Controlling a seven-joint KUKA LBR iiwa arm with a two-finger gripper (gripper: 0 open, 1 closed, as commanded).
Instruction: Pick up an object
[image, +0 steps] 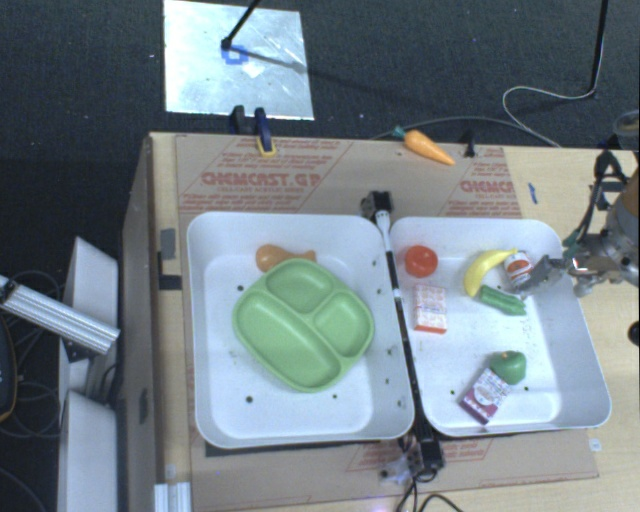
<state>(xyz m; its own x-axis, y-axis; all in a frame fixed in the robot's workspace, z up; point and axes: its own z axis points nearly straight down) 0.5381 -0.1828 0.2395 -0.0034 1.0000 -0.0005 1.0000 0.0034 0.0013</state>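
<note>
Small red-and-white can (517, 267) at right bin's upper right, wedged against curved yellow plastic banana (486, 269) and green pepper-like toy (501, 299). Hand (540, 274) just right of it, at bin's right wall (580, 330); open or closed, cannot tell. Risks: pinching a neighbour too, or nudging the can away.

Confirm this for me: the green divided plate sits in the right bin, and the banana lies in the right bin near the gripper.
Not quite. The camera view shows the green divided plate in the left bin, not the right bin. The rest holds: the banana lies in the right bin near the gripper.
</note>
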